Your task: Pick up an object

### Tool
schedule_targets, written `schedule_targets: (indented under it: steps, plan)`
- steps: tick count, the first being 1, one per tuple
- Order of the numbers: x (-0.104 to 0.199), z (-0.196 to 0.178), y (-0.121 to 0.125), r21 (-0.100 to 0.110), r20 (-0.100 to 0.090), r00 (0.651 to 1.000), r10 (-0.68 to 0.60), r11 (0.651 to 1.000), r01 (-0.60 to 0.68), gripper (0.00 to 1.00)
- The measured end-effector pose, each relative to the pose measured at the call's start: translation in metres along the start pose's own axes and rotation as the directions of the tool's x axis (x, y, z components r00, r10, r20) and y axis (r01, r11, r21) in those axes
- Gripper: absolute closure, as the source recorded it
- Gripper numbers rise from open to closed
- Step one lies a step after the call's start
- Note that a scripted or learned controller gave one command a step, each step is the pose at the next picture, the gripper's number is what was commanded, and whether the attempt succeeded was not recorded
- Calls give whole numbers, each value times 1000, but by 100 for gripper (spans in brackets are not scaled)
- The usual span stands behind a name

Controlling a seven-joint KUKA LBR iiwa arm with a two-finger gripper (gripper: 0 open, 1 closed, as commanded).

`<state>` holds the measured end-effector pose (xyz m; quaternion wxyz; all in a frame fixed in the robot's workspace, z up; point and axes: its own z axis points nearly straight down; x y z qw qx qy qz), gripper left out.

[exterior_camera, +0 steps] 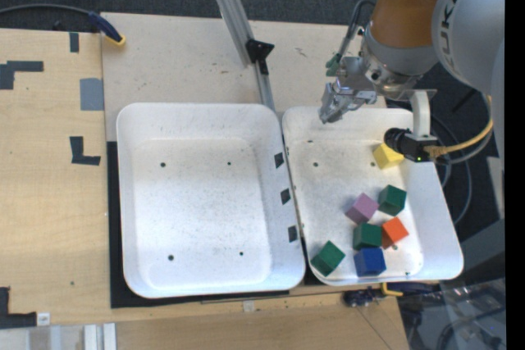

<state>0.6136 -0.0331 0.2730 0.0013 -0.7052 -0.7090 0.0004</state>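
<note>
Metal two-finger gripper [332, 112], jaws' state unclear, above speckled white plastic right bin [328, 176]; small coloured cubes, yellow cube [387, 155] apart; pale wooden bench [49, 201].

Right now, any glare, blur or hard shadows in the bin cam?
Camera view: even, soft light; the white bins look bright but keep their speckle, so no blowout. The blocks, e.g. the yellow block, are fairly sharp. The gripper is slightly soft. Shadows are faint; the top background is dark.

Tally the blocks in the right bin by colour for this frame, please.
Green blocks: 3
Yellow block: 1
Purple block: 1
Orange block: 1
Blue block: 1
Total: 7
</note>
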Motion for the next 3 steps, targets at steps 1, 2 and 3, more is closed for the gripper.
schedule_targets:
  steps: [1,2,3]
  plan:
    - [45,1,-17,0,0,1000,0,1000,0,100]
    - [89,21,-37,2,1,1000,0,1000,0,100]
    - [133,36,-48,2,1,1000,0,1000,0,100]
